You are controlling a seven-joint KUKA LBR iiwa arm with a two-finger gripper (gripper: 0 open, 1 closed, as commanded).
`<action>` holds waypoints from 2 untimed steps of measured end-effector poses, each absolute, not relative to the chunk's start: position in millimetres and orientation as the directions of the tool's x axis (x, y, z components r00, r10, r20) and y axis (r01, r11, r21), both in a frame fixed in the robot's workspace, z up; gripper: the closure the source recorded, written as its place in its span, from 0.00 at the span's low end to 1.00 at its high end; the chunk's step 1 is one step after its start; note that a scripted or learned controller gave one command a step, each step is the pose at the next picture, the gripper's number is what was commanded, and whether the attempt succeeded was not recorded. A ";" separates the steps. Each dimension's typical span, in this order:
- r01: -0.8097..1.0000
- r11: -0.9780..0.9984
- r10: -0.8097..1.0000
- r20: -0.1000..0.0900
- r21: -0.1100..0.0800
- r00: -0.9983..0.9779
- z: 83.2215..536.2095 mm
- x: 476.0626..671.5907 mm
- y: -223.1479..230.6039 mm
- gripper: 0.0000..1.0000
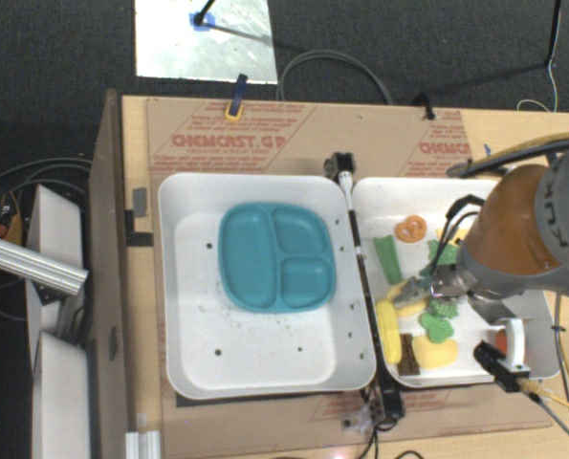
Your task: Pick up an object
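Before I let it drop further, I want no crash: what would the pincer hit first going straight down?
Probably the green toy lying right under the pincer in the right bin, with yellow pieces close beside it. Depth is hard to judge from this slanted view.

Camera: a single fixed view, set above the tabletop (294, 127).
Direction: it looks down at a slant, the far edge of the tabletop lying toward the top.
Distance: far enough to take in both white bins whole, the left bin (184, 256) and the right bin (380, 194), plus dark floor (45, 55) around them.
Arm entry: the grey arm (514, 232) reaches in from the right side.
Shared view: one view alone, so no overlap.
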State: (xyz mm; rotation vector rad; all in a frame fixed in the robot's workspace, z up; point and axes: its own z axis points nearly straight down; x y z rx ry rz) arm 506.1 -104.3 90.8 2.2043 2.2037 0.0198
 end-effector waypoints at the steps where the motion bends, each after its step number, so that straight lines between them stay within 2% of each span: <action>1: 1.000 0.006 1.000 -0.007 0.018 -0.005 90.8 599.5 -157.3 0.00; 2: 1.000 0.008 1.000 0.000 0.006 -0.008 85.4 632.5 -115.0 0.00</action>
